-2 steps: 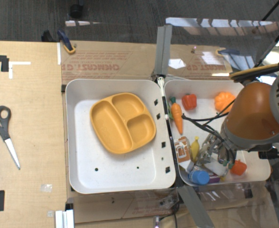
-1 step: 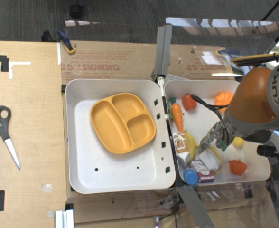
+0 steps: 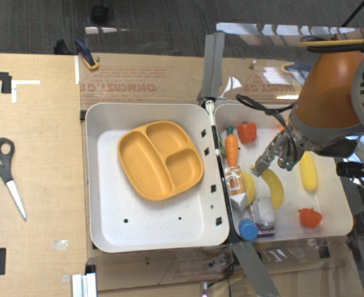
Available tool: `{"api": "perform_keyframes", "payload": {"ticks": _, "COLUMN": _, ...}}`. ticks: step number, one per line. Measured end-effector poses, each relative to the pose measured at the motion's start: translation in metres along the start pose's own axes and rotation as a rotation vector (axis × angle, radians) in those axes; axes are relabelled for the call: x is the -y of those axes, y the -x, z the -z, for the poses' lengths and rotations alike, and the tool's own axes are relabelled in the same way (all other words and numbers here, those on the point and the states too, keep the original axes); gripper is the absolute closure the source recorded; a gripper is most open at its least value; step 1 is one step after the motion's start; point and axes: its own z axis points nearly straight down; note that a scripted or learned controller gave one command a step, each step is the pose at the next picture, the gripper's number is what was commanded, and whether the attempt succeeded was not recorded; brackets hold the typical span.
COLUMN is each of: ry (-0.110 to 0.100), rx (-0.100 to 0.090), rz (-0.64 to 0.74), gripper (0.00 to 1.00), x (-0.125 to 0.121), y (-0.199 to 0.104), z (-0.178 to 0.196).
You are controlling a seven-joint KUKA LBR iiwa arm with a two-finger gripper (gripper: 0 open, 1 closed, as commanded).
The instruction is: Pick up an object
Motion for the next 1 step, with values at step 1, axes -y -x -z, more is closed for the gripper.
{"api": "perform_keyframes", "payload": {"ticks": 1, "ry": -0.001, "rx": 0.000, "rz": -0.025, "gripper": 1.00, "x": -0.0724, "y": 0.0003, "z": 0.0574}}
